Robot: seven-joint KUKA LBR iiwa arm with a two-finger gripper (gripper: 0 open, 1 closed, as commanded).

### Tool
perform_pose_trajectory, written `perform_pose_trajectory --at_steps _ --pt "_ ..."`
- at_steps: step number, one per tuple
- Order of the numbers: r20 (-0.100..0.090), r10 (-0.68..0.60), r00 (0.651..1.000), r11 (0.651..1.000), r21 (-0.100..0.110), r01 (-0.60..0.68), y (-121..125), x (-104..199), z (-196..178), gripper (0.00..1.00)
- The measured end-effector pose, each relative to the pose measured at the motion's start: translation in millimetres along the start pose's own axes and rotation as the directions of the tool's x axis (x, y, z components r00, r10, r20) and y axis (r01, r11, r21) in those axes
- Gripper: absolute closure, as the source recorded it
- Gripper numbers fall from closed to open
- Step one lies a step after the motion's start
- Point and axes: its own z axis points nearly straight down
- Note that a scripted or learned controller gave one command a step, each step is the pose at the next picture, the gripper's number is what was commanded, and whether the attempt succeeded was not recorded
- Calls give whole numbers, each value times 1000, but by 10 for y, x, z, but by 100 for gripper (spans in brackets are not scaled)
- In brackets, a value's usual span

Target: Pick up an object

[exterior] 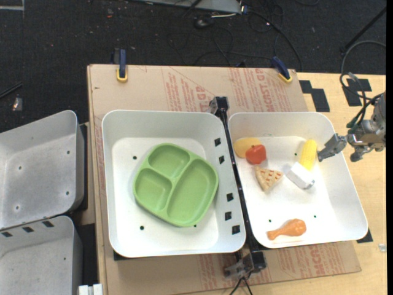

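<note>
Nothing is picked up yet, as I judge it: every object lies in a bin and the whole grasp is left to do. On the surface (pixel 184 85), my left bin (pixel 116 183) holds a green divided plate (pixel 176 184), lying flat near its middle. My right bin (pixel 344 189) holds a yellow piece (pixel 244 144) touching a red tomato (pixel 256 153), a pizza slice (pixel 268 178), a drumstick (pixel 287 229) near the front wall, a white block (pixel 299 176) and a corn cob (pixel 308 154). My claw (pixel 355 141) sits at the right rim, near the cob; I cannot tell how it is set.
</note>
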Motion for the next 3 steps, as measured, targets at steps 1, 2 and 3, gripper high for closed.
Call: perform_pose_trajectory --at_steps 1,2,3 --pt "-2 2 1000 1000 5 -2 -46 43 624 0" --pt "-2 3 1000 1000 3 -3 -56 3 1249 0" --pt "-1 2 1000 1000 2 -2 -55 10 1531 0"
